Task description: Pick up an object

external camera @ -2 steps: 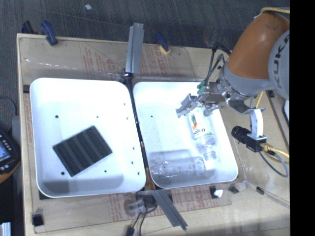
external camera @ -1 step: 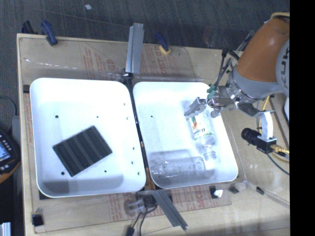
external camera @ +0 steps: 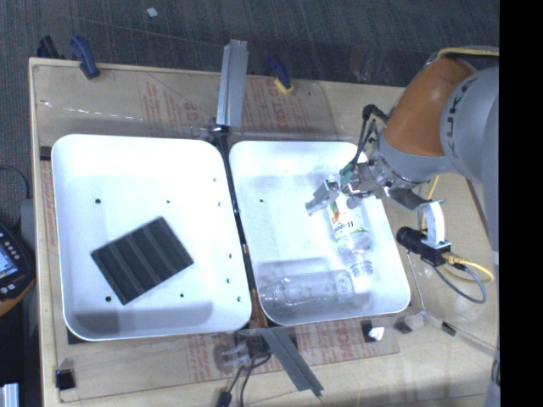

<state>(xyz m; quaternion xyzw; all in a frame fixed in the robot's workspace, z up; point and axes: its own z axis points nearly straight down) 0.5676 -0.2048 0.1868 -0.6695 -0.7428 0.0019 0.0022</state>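
1. Landmark: the arm-side bin, 1 of 2 shallow white bins on the bench. All positions below refer to it.
2. The arm reaches over the outer wall of this bin, at its far corner.
3. The gripper hangs over the bin's floor, in the half nearest the arm and toward the far wall. Whether the gripper is spread or pressed together cannot be told from this view.
4. The small bottle, clear with a white and orange label, lies on the bin's floor along the outer wall. 1 end of it sits directly under the gripper; contact between the 2 cannot be confirmed.
5. The large bottle, clear and unlabelled, lies on its side along the bin's near wall. Its end is just beside the lower end of the small bottle.
6. The second bin touches the landmark bin on the side away from the arm. It holds 1 black ribbed pad, lying flat and turned at an angle to the walls.
7. 2 blue clamps grip the bench edge beyond both bins.
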